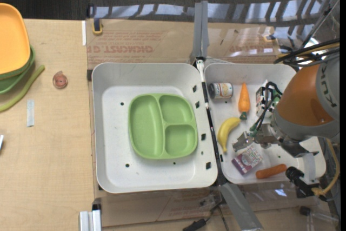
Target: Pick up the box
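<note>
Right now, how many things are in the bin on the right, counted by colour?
Orange: 2, carrot and another carrot
Yellow: 1, banana
Purple: 1, box
White and dark: 1, can
Total: 5

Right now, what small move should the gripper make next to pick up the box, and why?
Probably lower a little, straight down. The gripper hovers just above the purple box, which lies flat in the right bin between the banana and a carrot.
</note>
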You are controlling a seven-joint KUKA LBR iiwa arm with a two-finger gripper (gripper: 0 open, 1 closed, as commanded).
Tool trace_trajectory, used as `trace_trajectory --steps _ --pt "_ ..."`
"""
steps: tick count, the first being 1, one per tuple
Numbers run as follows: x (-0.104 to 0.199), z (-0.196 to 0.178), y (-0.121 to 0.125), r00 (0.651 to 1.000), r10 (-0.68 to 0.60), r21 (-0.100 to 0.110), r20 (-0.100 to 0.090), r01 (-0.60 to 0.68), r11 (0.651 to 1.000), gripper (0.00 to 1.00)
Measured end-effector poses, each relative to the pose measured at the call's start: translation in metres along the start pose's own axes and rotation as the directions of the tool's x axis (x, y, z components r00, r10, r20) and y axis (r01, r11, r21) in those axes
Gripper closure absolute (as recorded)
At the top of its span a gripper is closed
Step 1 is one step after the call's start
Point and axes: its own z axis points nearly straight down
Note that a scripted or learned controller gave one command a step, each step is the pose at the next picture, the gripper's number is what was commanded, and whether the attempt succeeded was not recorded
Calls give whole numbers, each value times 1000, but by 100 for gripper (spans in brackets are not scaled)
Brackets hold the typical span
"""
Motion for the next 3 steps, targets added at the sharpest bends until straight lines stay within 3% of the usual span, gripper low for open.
trace_trajectory --steps 1,2,3 --pt "7 9 0 977 -213 0 -2 213 977 0" --pt "6 0 1 977 -212 0 -1 212 977 100" --pt "-9 9 -1 981 -192 0 -1 192 981 100"
